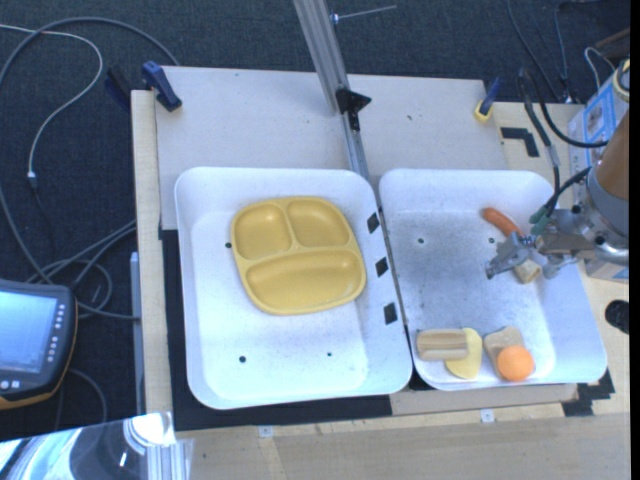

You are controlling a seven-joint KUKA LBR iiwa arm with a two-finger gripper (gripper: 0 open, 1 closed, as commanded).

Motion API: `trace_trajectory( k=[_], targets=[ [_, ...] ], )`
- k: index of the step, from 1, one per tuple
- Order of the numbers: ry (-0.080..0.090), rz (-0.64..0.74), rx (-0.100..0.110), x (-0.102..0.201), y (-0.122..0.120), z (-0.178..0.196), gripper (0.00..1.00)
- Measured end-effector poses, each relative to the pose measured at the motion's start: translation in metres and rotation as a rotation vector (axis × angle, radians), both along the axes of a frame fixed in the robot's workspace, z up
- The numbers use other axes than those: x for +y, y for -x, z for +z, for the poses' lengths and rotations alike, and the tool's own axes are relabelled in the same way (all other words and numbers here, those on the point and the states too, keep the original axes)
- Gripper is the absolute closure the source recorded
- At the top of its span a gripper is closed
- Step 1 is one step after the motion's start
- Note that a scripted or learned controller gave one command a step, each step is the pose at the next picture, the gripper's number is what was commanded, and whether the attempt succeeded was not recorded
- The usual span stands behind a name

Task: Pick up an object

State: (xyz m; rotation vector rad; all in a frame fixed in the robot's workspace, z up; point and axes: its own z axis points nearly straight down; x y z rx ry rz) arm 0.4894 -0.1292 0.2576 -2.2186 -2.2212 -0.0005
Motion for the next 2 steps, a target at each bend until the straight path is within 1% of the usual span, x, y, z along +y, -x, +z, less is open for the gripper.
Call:
trace_trajectory(
  k=[1,2],
  targets=[
    [0.0,0.0,-0.001,0.0,0.0,0.0,0.0],
    [-0.001,-0.001,0.007,0.002,0.002,-0.063,0.0]
  ],
)
